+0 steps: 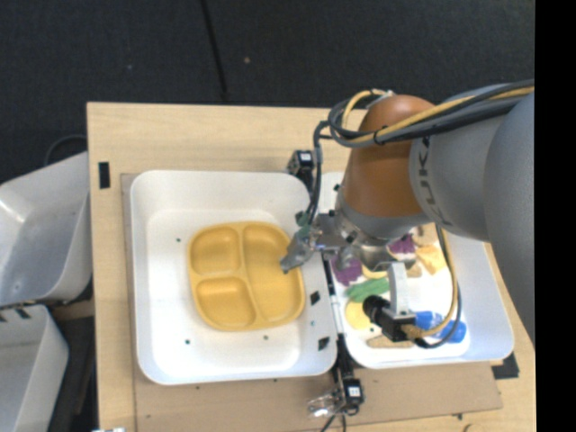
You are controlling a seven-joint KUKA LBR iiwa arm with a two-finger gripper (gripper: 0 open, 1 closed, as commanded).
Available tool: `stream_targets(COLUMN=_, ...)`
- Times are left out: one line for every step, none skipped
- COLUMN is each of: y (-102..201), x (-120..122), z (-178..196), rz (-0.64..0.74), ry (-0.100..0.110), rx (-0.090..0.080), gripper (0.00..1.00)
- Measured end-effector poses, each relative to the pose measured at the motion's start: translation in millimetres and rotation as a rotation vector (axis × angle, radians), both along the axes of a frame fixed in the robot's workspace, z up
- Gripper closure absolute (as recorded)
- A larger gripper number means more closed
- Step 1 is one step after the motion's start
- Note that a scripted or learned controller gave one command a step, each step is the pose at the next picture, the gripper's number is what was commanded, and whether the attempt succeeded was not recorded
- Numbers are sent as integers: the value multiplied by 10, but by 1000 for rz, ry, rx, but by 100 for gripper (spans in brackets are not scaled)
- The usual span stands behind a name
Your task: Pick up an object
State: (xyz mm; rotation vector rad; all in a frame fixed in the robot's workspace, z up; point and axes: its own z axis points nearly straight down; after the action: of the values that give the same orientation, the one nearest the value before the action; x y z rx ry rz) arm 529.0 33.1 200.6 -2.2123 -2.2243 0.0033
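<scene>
Yellow three-compartment tray (245, 275), upright

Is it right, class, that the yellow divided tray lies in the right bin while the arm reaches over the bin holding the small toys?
Not quite. The camera view shows the yellow divided tray in the left bin. The arm does reach over the right bin holding the small toys.

— What sort of place do you work in?

— A robotics lab, by the look of it. My tabletop (207, 133) is a bare plywood board set over dark carpet, with two shallow white bins (153, 241) fixed side by side on it.

— Anything else that shows it?

— Cables (360, 115) loop over my orange wrist band, small black brackets sit at the bin edges, and the things in the bins are plastic toys.
</scene>
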Motion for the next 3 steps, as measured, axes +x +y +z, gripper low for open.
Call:
stream_targets(y=-48, x=35, z=96, rz=-10, ry=-4, rx=-2, gripper=100)
stream_targets(y=853, x=-35, z=-69, rz=1, ry=-2, rx=-1, gripper=100)
stream_targets(y=1215, x=-396, z=232, rz=-3, ry=-4, rx=-1, gripper=100)
